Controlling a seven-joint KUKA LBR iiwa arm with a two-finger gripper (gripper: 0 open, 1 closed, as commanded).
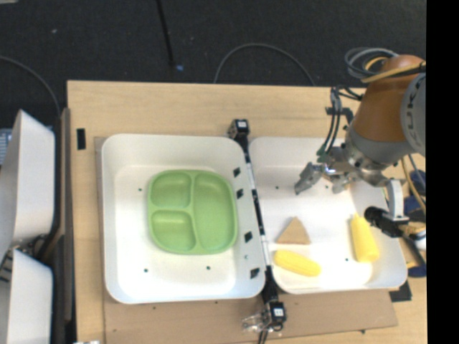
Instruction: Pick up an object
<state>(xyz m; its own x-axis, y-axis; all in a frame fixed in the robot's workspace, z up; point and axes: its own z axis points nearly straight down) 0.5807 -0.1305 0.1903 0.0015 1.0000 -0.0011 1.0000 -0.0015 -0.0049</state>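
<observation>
The jaws stood apart with nothing between them, hanging over the bare upper floor of the right bin (287,160). Just below them in the view lay a tan wedge (294,231), not touching them. Below that, near the bin's lower edge, lay a yellow corn cob (297,262). A second yellow cob (364,239) lay below and to the right of the jaws. Well off to their left, across the divider, a green divided plate (192,211) sat in the left bin (122,278) on the wooden worktop (158,106).
</observation>
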